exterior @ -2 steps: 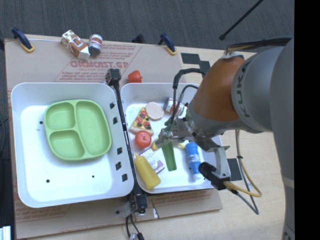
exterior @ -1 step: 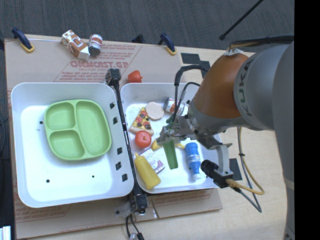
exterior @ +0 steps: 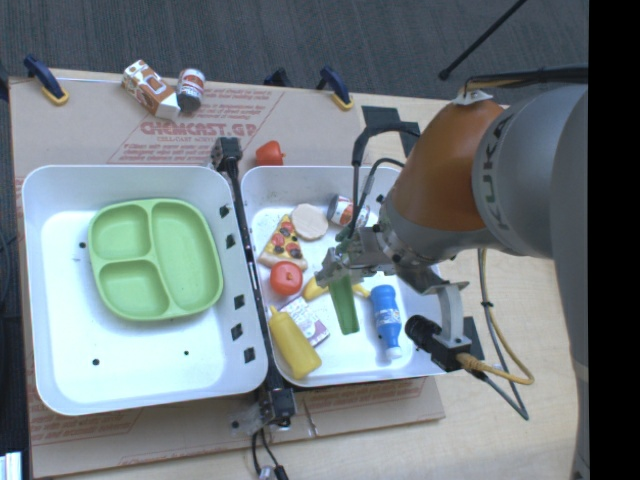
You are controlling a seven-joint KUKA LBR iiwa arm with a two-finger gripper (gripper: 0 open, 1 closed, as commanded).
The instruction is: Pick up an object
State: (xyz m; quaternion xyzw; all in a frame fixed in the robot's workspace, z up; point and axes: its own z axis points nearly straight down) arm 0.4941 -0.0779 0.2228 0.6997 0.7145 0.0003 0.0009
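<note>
My gripper (exterior: pixel 343 261) hangs low over the middle of the right bin (exterior: pixel 420 366), under the orange-banded wrist. Directly below it lies a green stick-shaped object (exterior: pixel 346 308), with a yellow piece (exterior: pixel 315 289) at its left. A blue bottle (exterior: pixel 386 320) lies just right of the green stick. To the left are a red tomato (exterior: pixel 286 279), a pizza slice (exterior: pixel 282 240) and a round beige disc (exterior: pixel 311 222). A yellow mustard bottle (exterior: pixel 293 342) and a small packet (exterior: pixel 313 326) lie near the bin's front left. A small can (exterior: pixel 342 210) is partly hidden behind the gripper.
The left bin (exterior: pixel 60 368) holds a green divided plate (exterior: pixel 155 258). Behind the bins, on the cardboard, sit a small box (exterior: pixel 147 86), a can (exterior: pixel 190 88) and a red item (exterior: pixel 268 153). Cables trail at the right (exterior: pixel 495 353).
</note>
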